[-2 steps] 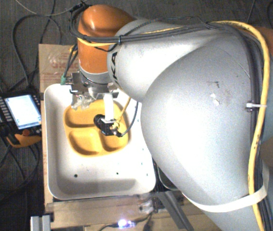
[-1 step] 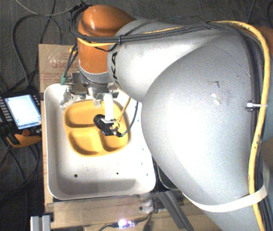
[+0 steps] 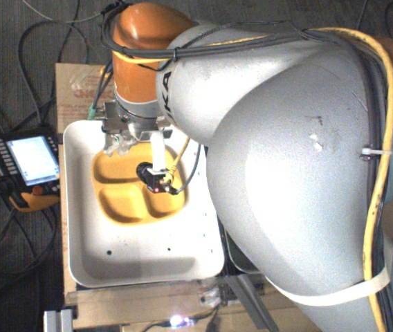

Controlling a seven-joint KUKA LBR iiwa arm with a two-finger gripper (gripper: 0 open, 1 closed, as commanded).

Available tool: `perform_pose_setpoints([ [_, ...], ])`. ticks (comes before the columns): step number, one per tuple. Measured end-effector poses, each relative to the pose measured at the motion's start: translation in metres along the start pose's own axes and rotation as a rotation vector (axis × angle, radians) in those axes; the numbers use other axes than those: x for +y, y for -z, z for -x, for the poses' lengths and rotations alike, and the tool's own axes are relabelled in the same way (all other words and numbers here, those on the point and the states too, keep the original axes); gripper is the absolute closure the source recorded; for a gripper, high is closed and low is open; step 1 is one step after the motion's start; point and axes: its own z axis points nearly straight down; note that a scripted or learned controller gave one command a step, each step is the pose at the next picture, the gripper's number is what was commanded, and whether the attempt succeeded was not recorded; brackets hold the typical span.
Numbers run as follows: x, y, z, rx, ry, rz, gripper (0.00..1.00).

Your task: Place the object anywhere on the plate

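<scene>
Camera view is taken up nearest by the grey arm [image 3: 300, 151], reaching in from the right with its orange band [image 3: 141, 40] above the wrist. Below it the gripper [image 3: 124, 142] hangs over the upper edge of a yellow divided plate [image 3: 124, 203]. Whether the gripper is open, closed or holding anything cannot be told. The plate lies in the left white bin [image 3: 141, 254]. A teach pendant [image 3: 27, 159] rests on the floor beyond.
</scene>
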Motion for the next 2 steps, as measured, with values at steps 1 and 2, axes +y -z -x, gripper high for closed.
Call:
perform_pose_setpoints([
  [1,0.0,-0.0001,0.0002,-0.001,0.0,0.0,0.0],
  [2,-0.0003,0.008,0.0005,-0.005,0.0,-0.002,1.0],
])
